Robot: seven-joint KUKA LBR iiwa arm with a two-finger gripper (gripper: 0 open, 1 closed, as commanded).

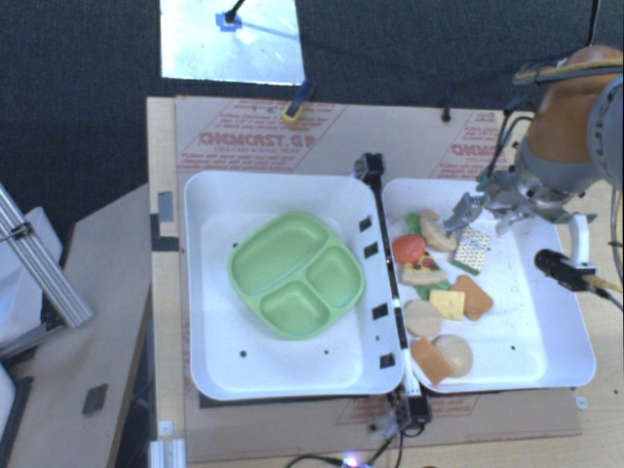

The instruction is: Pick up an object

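My fingers [466, 213] low in right bin [561, 344], upper right of frame, over food pile [441, 295]. Can't tell if spread or pinching. Nearest: checkered block [473, 250], tan piece [436, 234]. Nothing visibly lifted; grasp and lift left, my guess. Green tray [295, 274] in left bin [210, 261].

A green divided plate [295, 274] sits in the left white bin [210, 359]. Beyond the bins, a shiny metal sheet [232, 29] lies against dark cloth, past the brown printed board [258, 135].
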